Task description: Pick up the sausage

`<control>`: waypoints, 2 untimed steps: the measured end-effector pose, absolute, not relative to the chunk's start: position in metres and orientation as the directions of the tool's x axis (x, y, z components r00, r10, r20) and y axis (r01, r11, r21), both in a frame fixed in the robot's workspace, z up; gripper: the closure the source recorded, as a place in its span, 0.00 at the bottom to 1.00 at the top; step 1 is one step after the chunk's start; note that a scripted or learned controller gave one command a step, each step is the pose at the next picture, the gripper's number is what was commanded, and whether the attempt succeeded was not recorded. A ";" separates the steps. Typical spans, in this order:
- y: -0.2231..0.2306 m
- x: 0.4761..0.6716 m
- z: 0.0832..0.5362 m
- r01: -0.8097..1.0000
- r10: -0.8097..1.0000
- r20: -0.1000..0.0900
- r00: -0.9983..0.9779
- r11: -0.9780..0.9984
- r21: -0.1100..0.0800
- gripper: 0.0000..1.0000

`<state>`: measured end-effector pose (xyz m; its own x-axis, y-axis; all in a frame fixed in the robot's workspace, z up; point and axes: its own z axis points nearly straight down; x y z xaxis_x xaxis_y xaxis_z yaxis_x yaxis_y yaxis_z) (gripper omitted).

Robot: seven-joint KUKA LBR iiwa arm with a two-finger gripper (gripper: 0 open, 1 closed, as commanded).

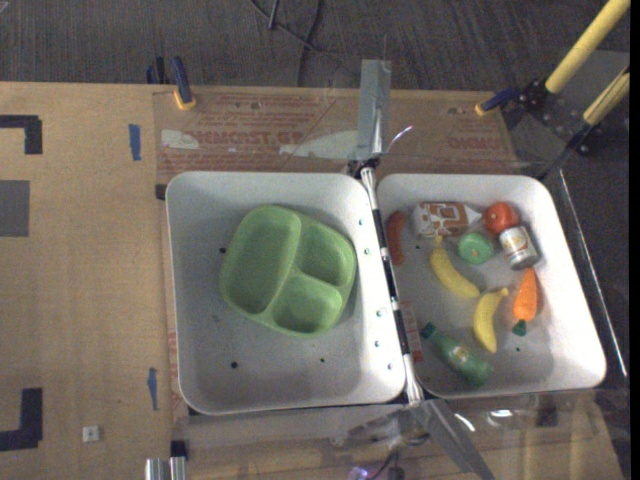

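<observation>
The sausage (397, 238) is a short reddish-brown link. It lies upright along the left wall of the right bin (575, 268), near the bin's back corner. A white snack packet (443, 218) sits just to its right, and a yellow banana (453, 274) lies below and to the right of it.
The right bin also holds a green round lid (476, 248), a tomato (500, 216), a small can (518, 247), a second banana (487, 319), a carrot (526, 298) and a green bottle (458, 356). The left bin (200, 348) holds a green divided plate (290, 269).
</observation>
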<state>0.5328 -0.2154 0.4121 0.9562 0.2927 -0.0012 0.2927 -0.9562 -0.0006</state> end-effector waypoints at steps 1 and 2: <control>-0.223 0.479 0.283 0.424 0.424 -0.002 0.906 -0.906 -0.002 0.00; -0.223 0.480 0.415 0.207 0.207 -0.002 0.978 -0.978 0.000 0.00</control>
<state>0.4801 -0.2229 0.4151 0.9784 0.2065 -0.0018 0.2065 -0.9784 -0.0005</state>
